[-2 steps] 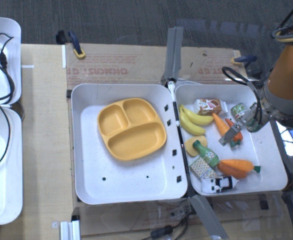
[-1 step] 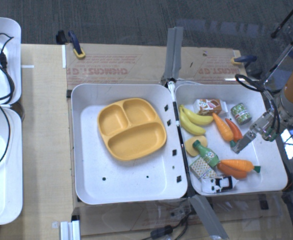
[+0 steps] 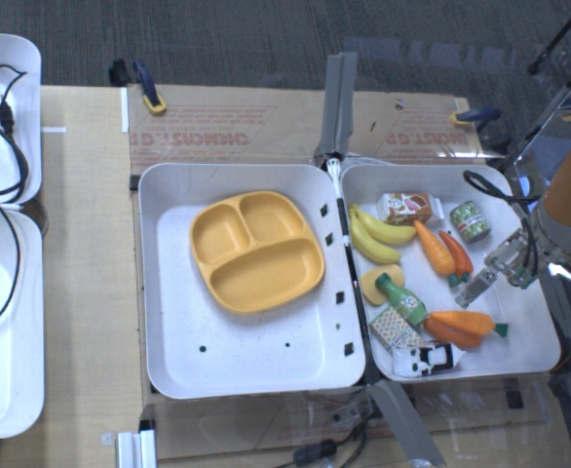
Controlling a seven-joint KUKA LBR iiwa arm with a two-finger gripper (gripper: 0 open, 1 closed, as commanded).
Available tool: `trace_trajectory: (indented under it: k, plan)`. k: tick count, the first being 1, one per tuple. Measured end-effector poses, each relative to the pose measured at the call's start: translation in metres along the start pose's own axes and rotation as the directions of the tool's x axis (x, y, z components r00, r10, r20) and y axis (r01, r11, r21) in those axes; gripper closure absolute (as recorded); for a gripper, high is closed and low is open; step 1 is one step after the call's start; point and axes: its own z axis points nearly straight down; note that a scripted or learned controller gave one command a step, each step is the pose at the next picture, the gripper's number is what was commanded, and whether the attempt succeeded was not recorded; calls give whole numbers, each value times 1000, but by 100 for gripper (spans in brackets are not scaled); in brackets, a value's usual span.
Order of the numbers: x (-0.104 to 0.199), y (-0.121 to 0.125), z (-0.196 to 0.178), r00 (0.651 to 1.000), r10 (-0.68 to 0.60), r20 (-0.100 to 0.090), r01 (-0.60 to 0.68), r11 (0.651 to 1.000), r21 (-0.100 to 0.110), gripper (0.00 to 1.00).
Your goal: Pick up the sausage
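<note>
Left bin (image 3: 169, 359) holds a yellow plate (image 3: 256, 252); right bin (image 3: 529, 354) holds bananas (image 3: 378, 234), carrots (image 3: 466, 325) and the reddish sausage (image 3: 458, 252); gripper (image 3: 495, 271) state unclear

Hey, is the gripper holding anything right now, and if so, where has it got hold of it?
Nothing is held. The gripper hangs over the right bin, beside the carrots, with nothing between its jaws.

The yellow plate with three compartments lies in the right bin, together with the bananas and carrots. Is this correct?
Not quite. The camera view shows the yellow plate alone in the left bin. The bananas and carrots are in the right bin.
</note>
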Motion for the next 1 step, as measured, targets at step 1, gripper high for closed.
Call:
trace_trajectory:
  k: [1]
  plan:
    - [-46,42,38,997,-74,3,74,997,-1,0]
